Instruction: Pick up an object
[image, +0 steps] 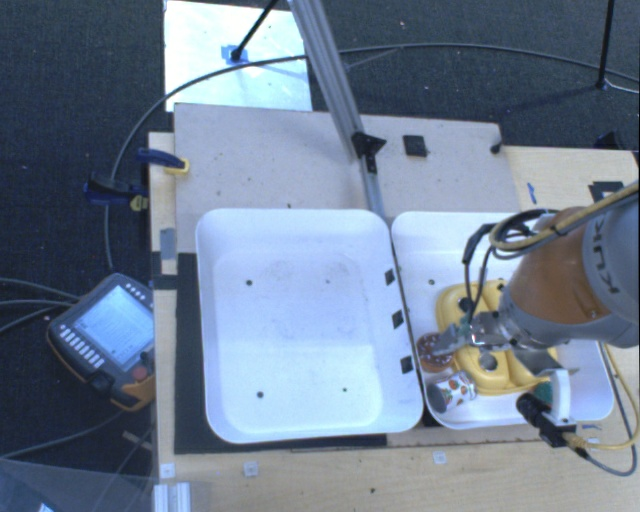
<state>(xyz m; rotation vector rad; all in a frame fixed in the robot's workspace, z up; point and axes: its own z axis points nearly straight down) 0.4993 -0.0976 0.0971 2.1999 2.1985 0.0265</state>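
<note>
We see the grey KUKA arm with its orange band (560, 285) reaching from the right over the two shallow white plastic bins (225, 330) – its two-finger gripper (468, 337) low in the right bin

From large to small: the yellow rounded plastic object (495, 372) lies under the wrist, a white cup with coloured spots (450, 391) sits at the front rim, and a small brown ridged round piece (432, 347) lies just left of the gripper – whether that tool is spread or pinched, we cannot tell

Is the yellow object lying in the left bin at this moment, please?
No, the yellow object lies in the right bin, beneath the arm's wrist, beside a small patterned cup.
</note>
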